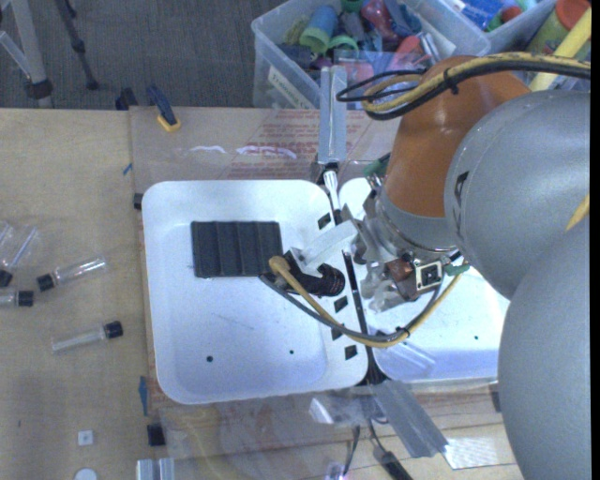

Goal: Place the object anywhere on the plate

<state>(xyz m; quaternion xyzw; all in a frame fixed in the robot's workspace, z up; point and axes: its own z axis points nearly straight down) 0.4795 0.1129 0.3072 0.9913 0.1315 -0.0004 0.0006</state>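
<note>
Closest to the lens, the grey arm (548,206) is seen along the right side, with its orange band (422,159) just above the wrist. The gripper (380,279) is held low over the seam between the two bins, partly hidden by the wrist and by its own fittings; whether it is open or closed cannot be told, and nothing is seen to be held in it. A black and yellow cable (305,279) is looped from the wrist out over the left bin (187,202). One dark ribbed slab (236,248) is laid flat in the upper half of that bin, just beside the cable's end and apart from the gripper. Whether this slab is the plate or the object cannot be told. The right bin (469,347) is largely covered by the arm. On the bench to the left, clear vials (80,272) are scattered, and a crate of coloured toys (375,28) is set beyond the bins.
</note>
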